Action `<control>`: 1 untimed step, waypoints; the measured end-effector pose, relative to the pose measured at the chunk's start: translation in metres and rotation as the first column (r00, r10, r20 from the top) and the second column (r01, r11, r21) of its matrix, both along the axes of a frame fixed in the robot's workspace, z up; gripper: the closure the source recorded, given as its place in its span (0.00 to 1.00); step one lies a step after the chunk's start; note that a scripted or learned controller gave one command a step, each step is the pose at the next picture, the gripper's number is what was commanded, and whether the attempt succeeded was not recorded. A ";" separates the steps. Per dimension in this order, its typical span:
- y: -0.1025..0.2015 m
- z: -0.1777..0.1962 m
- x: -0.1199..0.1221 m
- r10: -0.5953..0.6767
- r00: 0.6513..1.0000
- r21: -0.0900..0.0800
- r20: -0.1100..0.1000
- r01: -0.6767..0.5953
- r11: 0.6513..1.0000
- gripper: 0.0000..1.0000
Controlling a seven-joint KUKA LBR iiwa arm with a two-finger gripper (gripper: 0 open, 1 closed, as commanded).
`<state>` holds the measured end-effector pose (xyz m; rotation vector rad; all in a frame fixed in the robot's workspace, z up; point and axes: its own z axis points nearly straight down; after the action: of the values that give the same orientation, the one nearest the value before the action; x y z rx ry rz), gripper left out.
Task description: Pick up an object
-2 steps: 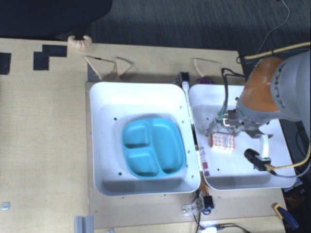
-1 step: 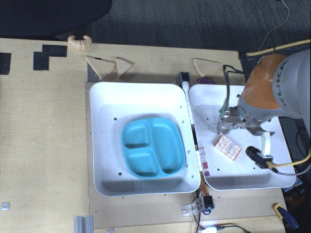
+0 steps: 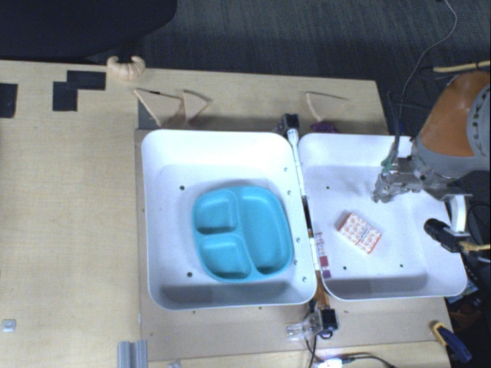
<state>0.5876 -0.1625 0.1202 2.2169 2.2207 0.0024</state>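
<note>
Two shallow white bins sit side by side on the counter [image 3: 69, 228]. The left bin [image 3: 161, 205] holds a blue divided tray [image 3: 242, 231] with three compartments, lying near the bin's centre. In the right bin [image 3: 337, 167], a small flat packet [image 3: 359, 232] with a red and white pattern lies tilted on the floor, toward 6 o'clock from the bin's middle. The grey arm [image 3: 460, 129], with its orange band, enters from 3 o'clock. Its gripper [image 3: 390, 182] hangs over the right bin, at about 1 o'clock from the packet and apart from it.
</note>
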 end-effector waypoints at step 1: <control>-0.044 0.041 -0.035 0.000 1.000 0.000 0.000 0.000 1.000 1.00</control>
<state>0.5522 -0.2069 0.1613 2.2173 2.2206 0.0017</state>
